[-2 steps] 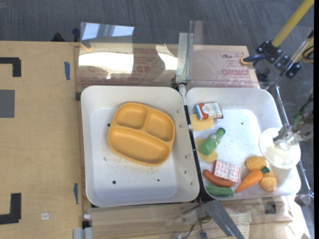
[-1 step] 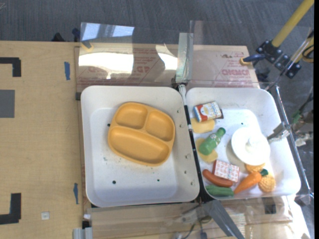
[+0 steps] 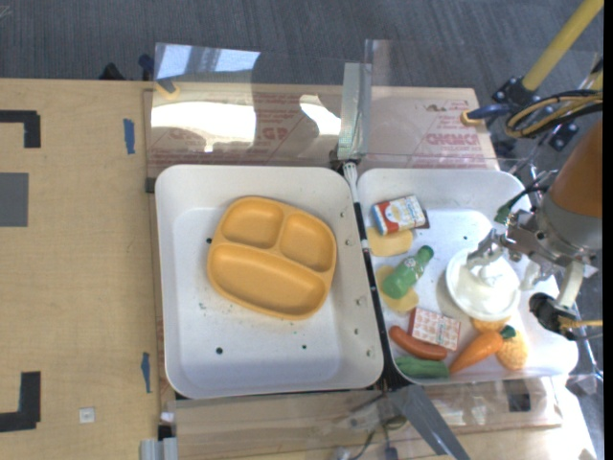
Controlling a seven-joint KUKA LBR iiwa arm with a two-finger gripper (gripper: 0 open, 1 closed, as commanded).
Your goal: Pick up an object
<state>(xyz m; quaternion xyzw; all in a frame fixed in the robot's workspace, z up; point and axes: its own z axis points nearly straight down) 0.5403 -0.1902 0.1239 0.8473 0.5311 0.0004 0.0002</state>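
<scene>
The camera view showed two white bins on the bench. The left bin [image 3: 182, 286] held an orange divided plate [image 3: 273, 256]. The right bin [image 3: 460, 188] held a small red carton [image 3: 397, 215], a green bottle [image 3: 408, 270], a sausage [image 3: 418, 343], a carrot [image 3: 477, 349] and a white bowl [image 3: 482, 287]. The claw [image 3: 503, 247] was seen over the bowl; whether it was spread could not be told. No writing could be read.

Bright, even overhead light fills the scene. Strong white glare streaks the clear plastic sheet [image 3: 220, 113] behind the two shallow white bins [image 3: 182, 286]. Shadows are soft, and the grey arm [image 3: 575, 209] looks slightly blurred, perhaps.
</scene>
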